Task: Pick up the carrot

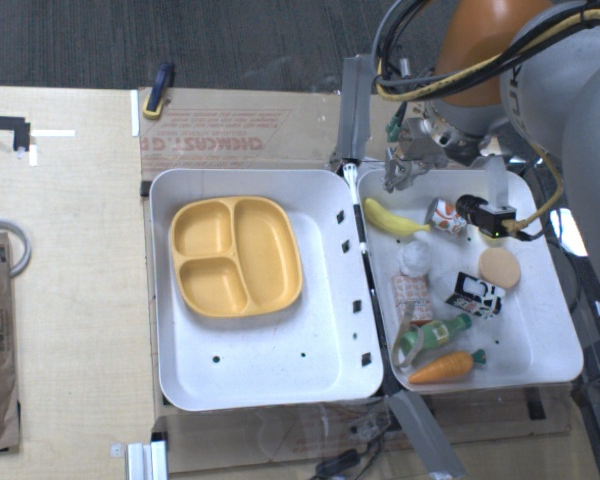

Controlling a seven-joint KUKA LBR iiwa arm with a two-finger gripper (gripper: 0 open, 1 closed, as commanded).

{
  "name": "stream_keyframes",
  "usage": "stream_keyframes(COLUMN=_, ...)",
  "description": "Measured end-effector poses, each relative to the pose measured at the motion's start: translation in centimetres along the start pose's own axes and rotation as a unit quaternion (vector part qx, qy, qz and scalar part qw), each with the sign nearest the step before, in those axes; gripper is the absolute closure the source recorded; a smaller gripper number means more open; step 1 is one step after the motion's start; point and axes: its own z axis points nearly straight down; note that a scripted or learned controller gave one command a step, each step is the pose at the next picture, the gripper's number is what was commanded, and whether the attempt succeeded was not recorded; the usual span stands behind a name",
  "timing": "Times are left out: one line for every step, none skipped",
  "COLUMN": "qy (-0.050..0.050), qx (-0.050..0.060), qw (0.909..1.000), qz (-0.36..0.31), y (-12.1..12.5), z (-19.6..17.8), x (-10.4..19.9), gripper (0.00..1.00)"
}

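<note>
- Target: the orange tapered carrot with a green stub end lies flat at the near edge of the right-hand shallow white bin, almost against that bin's front wall.
- The two-finger metal gripper hangs over the far-left corner of the same bin, well apart from the carrot, with nothing between its tips. I cannot tell how wide it stands at this angle.
- Clutter risk: a green glass bottle with a red-and-white label lies just beyond the carrot, touching or nearly so. A finger landing between them could catch the bottle or shove both.
- A crumpled clear wrapper with red print lies beyond the bottle, and the curved yellow banana sits farther still, close under the gripper. Either could snag on a low traverse toward the carrot.
- Wall risk: carrot close to the front wall and left corner, so a finger may strike the rim or find no room on that side.
- Shape risk: tapered, smooth and round, so it is likely to roll or squirt out if pinched off-centre or toward the thin end.
- The yellow three-compartment plastic plate in the neighbouring bin, far left of the carrot, is out of the path.
</note>
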Motion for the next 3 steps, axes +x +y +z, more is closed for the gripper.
stream_keyframes(qy=0.001, qx=0.0, qw=0.9998, qz=-0.02, y=0.5, z=-2.6, x=4.8, gripper=1.0)
stream_keyframes(qy=0.001, qx=0.0, qw=0.997, qz=-0.078, y=0.4, z=-2.4, x=3.5, gripper=1.0)
stream_keyframes(qy=0.001, qx=0.001, qw=0.9928, qz=-0.12, y=0.2, z=-1.2, x=1.9, gripper=1.0)
